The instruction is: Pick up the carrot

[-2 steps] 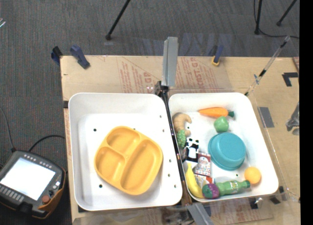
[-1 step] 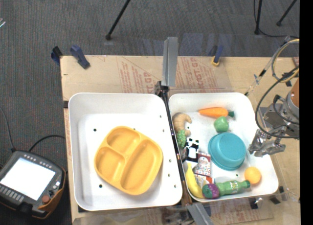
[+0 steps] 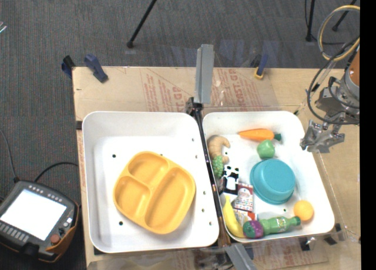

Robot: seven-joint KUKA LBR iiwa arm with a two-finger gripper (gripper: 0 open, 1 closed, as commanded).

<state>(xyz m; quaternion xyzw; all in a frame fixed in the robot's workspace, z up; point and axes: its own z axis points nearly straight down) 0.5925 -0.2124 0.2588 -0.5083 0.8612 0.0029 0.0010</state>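
Note:
The orange carrot with a green tip lies flat near the back of the right bin, its tip pointing right. My gripper hangs over the right bin's right rim, about a hand's width to the right of the carrot. It is open, with nothing between its fingers.
Also in the right bin: a green round fruit just below the carrot, a teal bowl, an orange, a green bottle, a banana and small items along the left wall. A yellow divided plate sits in the left bin.

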